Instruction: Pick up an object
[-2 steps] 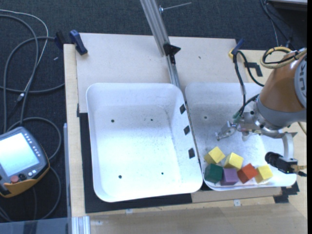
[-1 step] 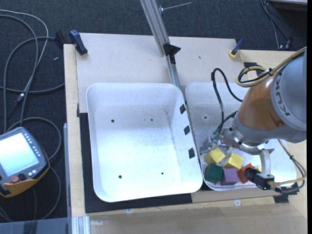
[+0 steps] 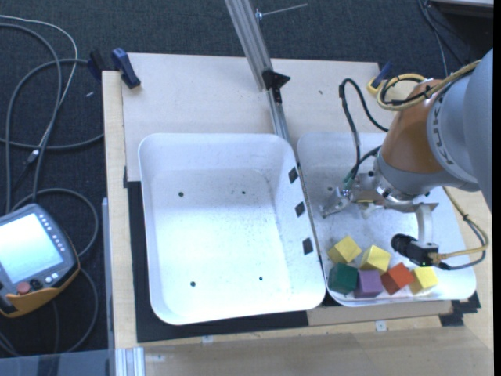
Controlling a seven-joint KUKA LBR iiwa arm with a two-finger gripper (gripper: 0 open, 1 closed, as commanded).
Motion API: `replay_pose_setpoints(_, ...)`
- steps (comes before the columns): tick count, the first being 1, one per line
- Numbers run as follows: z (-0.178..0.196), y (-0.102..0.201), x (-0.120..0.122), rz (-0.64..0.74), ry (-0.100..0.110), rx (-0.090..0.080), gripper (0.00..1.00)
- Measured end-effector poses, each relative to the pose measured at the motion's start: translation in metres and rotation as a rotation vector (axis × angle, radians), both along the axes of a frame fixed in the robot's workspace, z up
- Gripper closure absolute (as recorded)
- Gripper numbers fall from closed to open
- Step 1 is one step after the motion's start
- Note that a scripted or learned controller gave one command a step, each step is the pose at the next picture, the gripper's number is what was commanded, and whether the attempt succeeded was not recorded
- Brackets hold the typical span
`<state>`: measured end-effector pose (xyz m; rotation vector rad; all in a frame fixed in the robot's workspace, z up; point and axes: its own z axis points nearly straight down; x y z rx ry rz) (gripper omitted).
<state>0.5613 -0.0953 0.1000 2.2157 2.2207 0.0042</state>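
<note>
Here, matte cubes [image 3: 374,270] crowd a glossy bin [image 3: 313,171].

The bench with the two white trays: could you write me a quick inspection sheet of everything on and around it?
Surface: pale wooden bench bearing the left bin and the right bin, side by side.
Job's things: six small blocks clustered at the near edge of the right bin: yellow block, second yellow block, third yellow block, green block, purple block, red block.
Clutter: blue clamp on the bench's far left corner.
Grippers: gripper low over the right bin, apart from the blocks; finger state unclear.
Cables: black cable looping by the arm; more cables on the floor.
Surroundings: dark carpet, handheld control pendant on the left.
</note>
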Motion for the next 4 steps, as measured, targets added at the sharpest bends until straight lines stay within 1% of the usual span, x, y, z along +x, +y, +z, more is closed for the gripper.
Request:
replay_pose_setpoints(1, 0.004, -0.033, -0.07, -0.012, -0.015, -0.001, 0.0)
replay_pose_setpoints(2, -0.001, -0.026, -0.053, 0.0, 0.003, 0.001, 0.0)
replay_pose_setpoints(3, 0.001, 0.011, -0.079, 0.002, -0.004, 0.001, 0.0)
replay_pose_setpoints(4, 0.011, 0.01, -0.077, 0.0, -0.007, 0.0, 1.0)
